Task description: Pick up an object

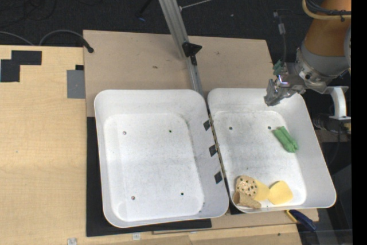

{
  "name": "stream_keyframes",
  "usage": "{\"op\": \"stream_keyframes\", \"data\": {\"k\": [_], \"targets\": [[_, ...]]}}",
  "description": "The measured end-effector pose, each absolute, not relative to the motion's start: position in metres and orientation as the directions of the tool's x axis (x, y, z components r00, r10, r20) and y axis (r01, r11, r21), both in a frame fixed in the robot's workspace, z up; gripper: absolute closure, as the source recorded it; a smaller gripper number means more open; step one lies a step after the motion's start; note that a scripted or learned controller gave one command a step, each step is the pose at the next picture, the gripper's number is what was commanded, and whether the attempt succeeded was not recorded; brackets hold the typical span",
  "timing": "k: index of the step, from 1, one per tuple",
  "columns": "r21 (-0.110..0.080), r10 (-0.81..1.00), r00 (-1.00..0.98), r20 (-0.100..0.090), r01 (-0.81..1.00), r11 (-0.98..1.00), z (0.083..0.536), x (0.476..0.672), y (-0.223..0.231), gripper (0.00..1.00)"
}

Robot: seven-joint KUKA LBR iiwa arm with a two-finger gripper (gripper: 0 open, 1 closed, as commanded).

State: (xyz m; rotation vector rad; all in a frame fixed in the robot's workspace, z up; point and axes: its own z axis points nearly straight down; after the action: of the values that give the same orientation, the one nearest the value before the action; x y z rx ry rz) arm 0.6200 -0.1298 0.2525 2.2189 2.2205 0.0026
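grey end effector above right bin far rim; finger state unclear, touching nothing.

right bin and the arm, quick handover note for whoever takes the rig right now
Gripper: above the far right corner of the right bin, nothing seen between its fingers.
Things: green object on the right side of that bin; yellow piece and speckled tan piece together at its near edge.
Done: nothing picked up yet.
Left: choose one, probably the green object as it lies nearest, descend, grasp, lift.
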Motion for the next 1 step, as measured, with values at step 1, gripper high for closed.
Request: {"op": "stream_keyframes", "data": {"k": [1], "targets": [[-0.003,1.0,-0.003,0.002,1.0,0.003,0.2572,0.6034,-0.0844,1.0]]}}
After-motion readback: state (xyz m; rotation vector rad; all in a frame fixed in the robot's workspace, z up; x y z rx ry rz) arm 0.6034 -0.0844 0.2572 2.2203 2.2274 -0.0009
